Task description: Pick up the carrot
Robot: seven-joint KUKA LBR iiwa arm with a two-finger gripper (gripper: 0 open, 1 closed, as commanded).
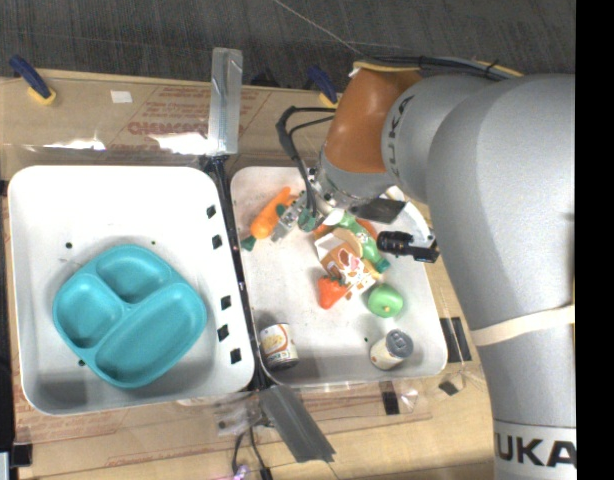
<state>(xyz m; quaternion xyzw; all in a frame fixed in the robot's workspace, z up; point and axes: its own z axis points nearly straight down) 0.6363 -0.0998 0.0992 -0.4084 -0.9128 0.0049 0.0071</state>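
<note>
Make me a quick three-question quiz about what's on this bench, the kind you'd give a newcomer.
1. True or false: the teal divided plate lies in the same bin as the carrot.
2. Which is nearest the gripper? A) carrot B) small can C) green apple
3. Fill in: the small can stands near the right bin's ____ corner in the camera view.

Key
1. False: the plate is in the left bin, the carrot in the right bin.
2. A
3. lower-left
</note>
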